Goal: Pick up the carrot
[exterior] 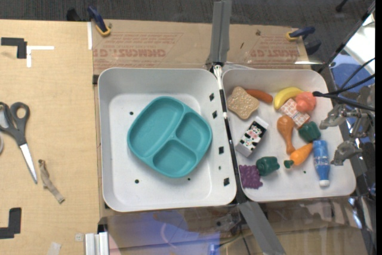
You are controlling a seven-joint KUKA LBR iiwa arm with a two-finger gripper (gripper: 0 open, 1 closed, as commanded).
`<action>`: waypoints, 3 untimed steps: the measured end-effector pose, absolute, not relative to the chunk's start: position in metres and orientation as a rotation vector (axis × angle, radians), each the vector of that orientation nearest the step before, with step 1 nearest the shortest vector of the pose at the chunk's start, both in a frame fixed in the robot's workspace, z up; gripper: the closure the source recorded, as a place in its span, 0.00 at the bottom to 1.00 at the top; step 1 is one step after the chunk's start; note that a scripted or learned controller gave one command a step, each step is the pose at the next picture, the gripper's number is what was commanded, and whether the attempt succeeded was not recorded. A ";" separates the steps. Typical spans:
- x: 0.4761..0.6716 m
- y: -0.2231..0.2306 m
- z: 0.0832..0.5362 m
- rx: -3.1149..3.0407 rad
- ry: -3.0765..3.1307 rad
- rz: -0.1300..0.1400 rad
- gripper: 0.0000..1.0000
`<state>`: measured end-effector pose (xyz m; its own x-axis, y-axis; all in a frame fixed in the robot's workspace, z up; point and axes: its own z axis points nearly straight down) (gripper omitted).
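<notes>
We look down from one fixed camera above the desk (48, 128), tilted slightly, far enough back to take in both white bins (113, 188) side by side, floor beyond.

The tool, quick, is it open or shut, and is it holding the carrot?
Tool: at the right bin's right edge; open or shut cannot be told. Nothing shows in it; the carrot lies in the bin.
</notes>
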<state>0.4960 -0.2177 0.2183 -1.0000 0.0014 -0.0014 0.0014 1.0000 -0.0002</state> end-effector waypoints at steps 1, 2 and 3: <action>0.478 -0.188 0.099 0.167 3.137 0.001 0.00; 0.481 -0.187 0.109 0.158 3.133 -0.001 1.00; 0.480 -0.187 0.109 0.159 3.133 -0.001 0.00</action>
<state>0.4805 -0.1867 0.1090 -0.9948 0.1013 -0.0047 0.1013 0.9949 -0.0003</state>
